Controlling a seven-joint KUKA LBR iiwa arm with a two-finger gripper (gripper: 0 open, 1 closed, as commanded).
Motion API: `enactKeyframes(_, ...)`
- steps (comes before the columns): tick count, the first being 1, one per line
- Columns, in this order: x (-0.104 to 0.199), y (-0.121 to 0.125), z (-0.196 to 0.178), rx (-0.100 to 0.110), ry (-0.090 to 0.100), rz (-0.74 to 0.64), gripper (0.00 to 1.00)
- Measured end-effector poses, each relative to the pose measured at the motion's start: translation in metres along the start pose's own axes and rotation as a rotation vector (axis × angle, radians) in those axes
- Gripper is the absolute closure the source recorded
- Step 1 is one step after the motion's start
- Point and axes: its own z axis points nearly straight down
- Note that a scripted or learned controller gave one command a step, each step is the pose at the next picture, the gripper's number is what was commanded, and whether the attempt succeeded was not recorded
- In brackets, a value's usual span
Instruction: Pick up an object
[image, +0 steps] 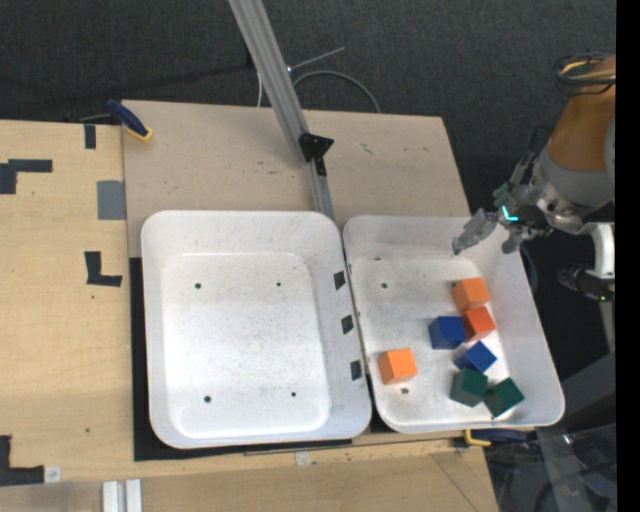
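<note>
Blocks are the pick candidates, and all seven lie in the right bin (520, 300), grouped in its lower right part.

Camera view:

- Gripper (492, 230): located at the right of the frame, over the upper right corner of the right bin. Two fingers are visible and spread apart; nothing is between them. The gripper is open and carries no object.
- Nearest block: an orange block (469, 292) lies below and slightly left of the gripper in the frame, near but clear of it. A second orange block (480, 320) sits just below the first, close enough that contact between them cannot be ruled out.
- Middle of the group: a blue block (447, 331) lies just left of the second orange block. A smaller blue block (480, 356) lies below it and to the right.
- Bottom of the group: two green blocks, (467, 386) and (504, 396), lie side by side near the bin's lower right corner.
- Isolated block: a third orange block (397, 365) stands apart to the left, toward the bin's lower left, with bare floor around it.
- Left bin (160, 240): occupies the centre of the frame.

Judgement: the governing relation is down-frame. The upper orange block is the shortest reach. The isolated orange block offers the most finger clearance but lies farther down and left.
</note>
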Motion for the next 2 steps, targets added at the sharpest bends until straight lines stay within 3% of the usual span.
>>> enactKeyframes(1,0.000,0.001,-0.003,-0.004,-0.002,-0.001,0.00)
enactKeyframes(2,0.007,0.002,0.043,0.000,-0.001,-0.002,0.00)
